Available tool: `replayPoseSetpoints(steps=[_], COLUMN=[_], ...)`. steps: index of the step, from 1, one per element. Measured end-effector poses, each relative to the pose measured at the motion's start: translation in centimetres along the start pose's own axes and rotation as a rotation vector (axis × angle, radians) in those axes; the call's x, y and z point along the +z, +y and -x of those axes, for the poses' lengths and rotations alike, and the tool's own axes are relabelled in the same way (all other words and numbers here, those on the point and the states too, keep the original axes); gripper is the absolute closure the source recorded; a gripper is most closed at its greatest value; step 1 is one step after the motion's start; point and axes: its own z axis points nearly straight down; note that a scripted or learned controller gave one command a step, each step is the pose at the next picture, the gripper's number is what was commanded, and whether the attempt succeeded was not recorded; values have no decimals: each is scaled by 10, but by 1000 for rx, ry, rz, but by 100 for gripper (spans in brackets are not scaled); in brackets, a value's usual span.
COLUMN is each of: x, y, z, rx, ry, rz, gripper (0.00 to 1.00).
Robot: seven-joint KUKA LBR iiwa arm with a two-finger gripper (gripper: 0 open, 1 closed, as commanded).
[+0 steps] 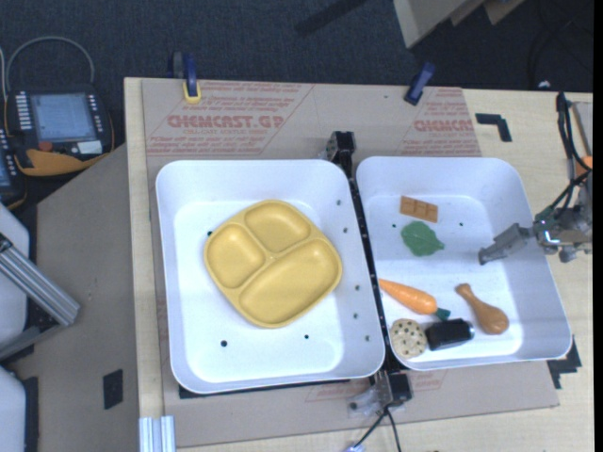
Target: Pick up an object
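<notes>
Nothing picked yet; approach step, judging by the layout.

In the right bin (528,196), six loose candidates:
- green leafy piece (421,240), near the middle, lying flat
- brown wafer (419,208), just behind the green piece, apart from it
- orange carrot (408,296), along the near left side, tip toward the divider
- tan drumstick (482,310), near the front right, slanted, thick end toward the front
- speckled cookie (407,338), at the front edge
- black block (448,333), just beside the cookie, perhaps touching it; hard to tell

Closest to the tool (485,254): the green leafy piece to its left and the drumstick in front of it, both apart from it. Hovering or resting low over bare bin floor on the right side, reaching in from the right wall. Open or closed: cannot tell at this size. Carrying nothing visible.

Next move, as a judgement: settle on one target, most likely the green piece or the drumstick. Centre above it, line up across its narrow width, then descend and close. For the drumstick, better to grip across the slim shaft than the bulb. Best to avoid the cookie and black block, too crowded for a clean grasp.

Farther out: left bin (179,252) with a yellow divided plate (273,262), not part of this reach. Both bins side by side on the tabletop (141,121).
</notes>
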Motion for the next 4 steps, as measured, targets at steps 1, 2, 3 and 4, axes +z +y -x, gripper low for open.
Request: replayPoseSetpoints(steps=[1, 2, 3, 4], x=[59, 109, 99, 57], y=[4, 8, 6, 3], z=[1, -12, -5, -2], rx=[-4, -12, -8, 0], ry=[10, 25, 7, -1], rz=[-5, -3, 2, 2], gripper=[0, 0, 100, 100])
